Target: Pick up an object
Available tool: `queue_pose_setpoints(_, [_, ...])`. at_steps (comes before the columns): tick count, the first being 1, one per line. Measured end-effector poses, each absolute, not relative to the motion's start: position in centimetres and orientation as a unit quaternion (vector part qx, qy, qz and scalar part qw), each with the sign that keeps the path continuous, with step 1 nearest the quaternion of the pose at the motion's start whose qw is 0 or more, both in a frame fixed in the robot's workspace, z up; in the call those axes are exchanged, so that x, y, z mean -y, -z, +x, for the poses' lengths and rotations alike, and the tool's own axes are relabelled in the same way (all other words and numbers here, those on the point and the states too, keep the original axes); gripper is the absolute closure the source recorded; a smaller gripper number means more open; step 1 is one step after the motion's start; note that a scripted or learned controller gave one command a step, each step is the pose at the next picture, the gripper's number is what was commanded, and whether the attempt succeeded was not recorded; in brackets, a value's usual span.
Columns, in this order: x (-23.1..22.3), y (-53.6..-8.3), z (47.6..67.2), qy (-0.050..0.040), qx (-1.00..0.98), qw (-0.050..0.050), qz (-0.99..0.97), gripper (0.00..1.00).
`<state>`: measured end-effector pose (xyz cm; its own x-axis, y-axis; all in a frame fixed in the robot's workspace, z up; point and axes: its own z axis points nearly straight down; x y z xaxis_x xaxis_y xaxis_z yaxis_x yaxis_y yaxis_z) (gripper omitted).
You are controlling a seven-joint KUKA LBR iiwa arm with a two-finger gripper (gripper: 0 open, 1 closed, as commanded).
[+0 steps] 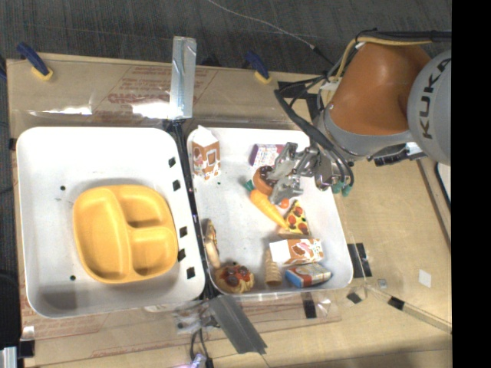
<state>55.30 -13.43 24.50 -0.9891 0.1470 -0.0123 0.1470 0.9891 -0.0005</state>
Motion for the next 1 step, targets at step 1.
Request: queue_pose_setpoints(1, [9.95,-28.32,49.85,0.0001,-0.956,0.001,0.292,1.0])
